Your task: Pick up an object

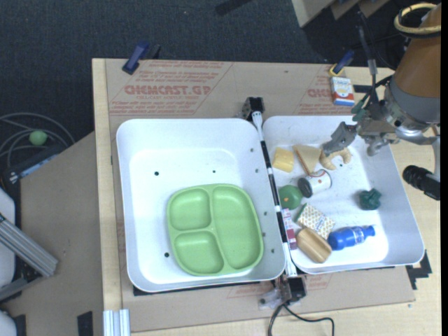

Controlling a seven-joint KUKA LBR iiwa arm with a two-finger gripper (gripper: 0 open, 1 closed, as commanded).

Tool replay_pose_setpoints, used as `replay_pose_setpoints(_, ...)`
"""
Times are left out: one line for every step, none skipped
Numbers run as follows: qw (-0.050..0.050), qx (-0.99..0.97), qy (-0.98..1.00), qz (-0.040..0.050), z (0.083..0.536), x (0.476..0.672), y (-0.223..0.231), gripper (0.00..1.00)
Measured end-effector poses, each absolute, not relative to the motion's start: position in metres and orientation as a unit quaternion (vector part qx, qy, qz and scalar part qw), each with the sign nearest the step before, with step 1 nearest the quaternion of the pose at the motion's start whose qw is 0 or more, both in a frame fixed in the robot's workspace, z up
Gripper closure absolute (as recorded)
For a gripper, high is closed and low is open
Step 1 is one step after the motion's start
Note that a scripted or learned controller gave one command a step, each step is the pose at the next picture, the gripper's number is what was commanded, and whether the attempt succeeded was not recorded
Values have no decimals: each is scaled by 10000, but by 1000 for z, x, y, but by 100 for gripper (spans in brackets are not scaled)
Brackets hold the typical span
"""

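Sitting nearest, a green divided plate [212,228] is filling the left bin [140,187]; the right bin [402,208] is holding a blue bottle [350,237] and small toys, the pincer [337,144] hovering above, grip unclear.

Plastic, board and metal on the bench

Both white bins [140,187] look like smooth, slightly glossy moulded plastic; the green divided tray [213,228] at lower centre is matt plastic. The blue bottle [350,237] at lower right has a shiny plastic sheen. The bench top [175,89] looks like matt brown board, printed in red. At right, the gripper [338,143] appears dull grey metal, under the arm's glossy orange band [421,65].
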State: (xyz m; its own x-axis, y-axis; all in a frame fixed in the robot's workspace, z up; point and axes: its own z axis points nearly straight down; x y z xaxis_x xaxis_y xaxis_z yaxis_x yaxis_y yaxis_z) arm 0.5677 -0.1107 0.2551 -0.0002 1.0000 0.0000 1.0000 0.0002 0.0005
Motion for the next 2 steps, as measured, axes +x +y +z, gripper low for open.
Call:
replay_pose_setpoints(-28,7074,7068,-19,97,578,-117,0)
replay_pose_setpoints(8,7075,7067,4,110,580,-117,100)
